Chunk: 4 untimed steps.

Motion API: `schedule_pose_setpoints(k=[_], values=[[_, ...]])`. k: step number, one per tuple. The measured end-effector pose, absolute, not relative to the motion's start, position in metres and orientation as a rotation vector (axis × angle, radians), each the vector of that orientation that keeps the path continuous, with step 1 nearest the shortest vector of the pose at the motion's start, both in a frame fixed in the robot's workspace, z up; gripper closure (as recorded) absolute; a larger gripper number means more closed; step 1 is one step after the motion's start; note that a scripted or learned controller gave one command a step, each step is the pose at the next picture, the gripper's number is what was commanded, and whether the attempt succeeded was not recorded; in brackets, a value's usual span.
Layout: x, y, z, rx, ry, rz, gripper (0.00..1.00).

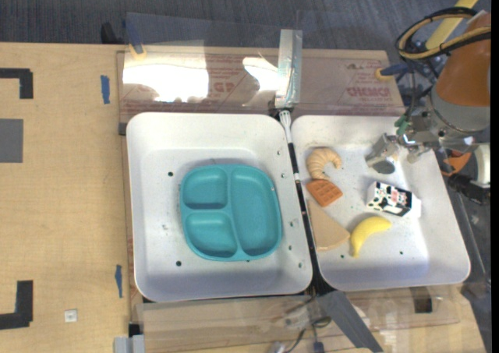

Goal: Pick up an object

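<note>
While tool (387, 152) hovers, croissant (323, 160) lies near.

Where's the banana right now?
The banana lies in the right bin, towards its near edge, just below the black-and-white patterned object and right of the tan wedge.

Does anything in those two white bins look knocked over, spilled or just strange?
Nothing is spilled or broken. One oddity: a flat tan wedge-shaped piece lies against the divider in the right white bin, its edge seeming to ride up the wall. The teal divided plate sits flat in the left white bin.
</note>
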<state>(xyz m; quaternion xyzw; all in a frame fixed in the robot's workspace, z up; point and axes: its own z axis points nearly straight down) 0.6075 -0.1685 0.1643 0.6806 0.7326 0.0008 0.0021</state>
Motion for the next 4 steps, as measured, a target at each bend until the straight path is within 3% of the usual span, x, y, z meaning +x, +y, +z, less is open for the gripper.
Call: schedule_pose_setpoints(k=[1,2,3,4], values=[[0.551,-0.147,0.087,2.129,2.304,0.005,0.0],[0.51,-0.166,0.087,2.415,2.006,0.005,0.0],[0.512,-0.166,0.097,2.412,2.004,0.008,1.0],[0.498,-0.097,0.24,2.493,1.9,0.018,1.0]])
